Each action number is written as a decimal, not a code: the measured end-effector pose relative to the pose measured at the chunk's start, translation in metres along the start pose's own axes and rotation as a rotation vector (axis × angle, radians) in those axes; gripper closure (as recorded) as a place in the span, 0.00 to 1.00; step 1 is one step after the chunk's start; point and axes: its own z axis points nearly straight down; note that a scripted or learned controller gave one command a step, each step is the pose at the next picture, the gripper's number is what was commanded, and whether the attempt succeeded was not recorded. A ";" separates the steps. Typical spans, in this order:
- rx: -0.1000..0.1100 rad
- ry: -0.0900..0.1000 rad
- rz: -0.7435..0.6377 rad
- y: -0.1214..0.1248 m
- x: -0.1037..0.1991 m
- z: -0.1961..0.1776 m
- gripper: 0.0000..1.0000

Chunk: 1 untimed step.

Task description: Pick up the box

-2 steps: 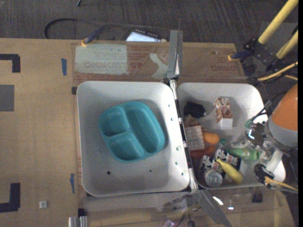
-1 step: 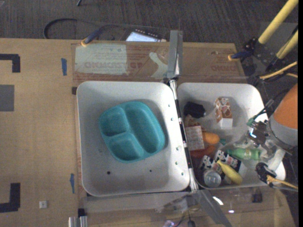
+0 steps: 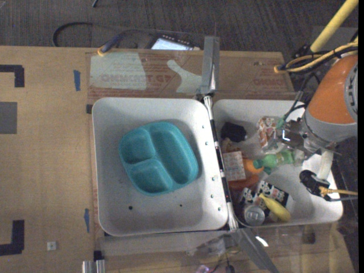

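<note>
Divided tray (image 3: 158, 157) in left bin (image 3: 108, 118) — box (image 3: 233, 165), banana (image 3: 274, 206), can (image 3: 253, 214) in right bin (image 3: 330, 209).

One fixed overhead camera looks down aslant on both white bins (image 3: 108, 169).

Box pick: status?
Gripper low over right bin, grasp unclear. Box flat by the divider, apart from gripper. Orange item and green bottle crowd it.

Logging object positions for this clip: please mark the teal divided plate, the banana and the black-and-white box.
teal divided plate (image 3: 158, 157): camera view, central ridge between its compartments.
banana (image 3: 274, 207): camera view, middle of its yellow body.
black-and-white box (image 3: 274, 193): camera view, its printed top face.
</note>
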 end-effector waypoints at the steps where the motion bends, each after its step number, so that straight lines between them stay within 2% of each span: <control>1: 0.000 -0.001 0.287 0.050 0.064 -0.055 1.00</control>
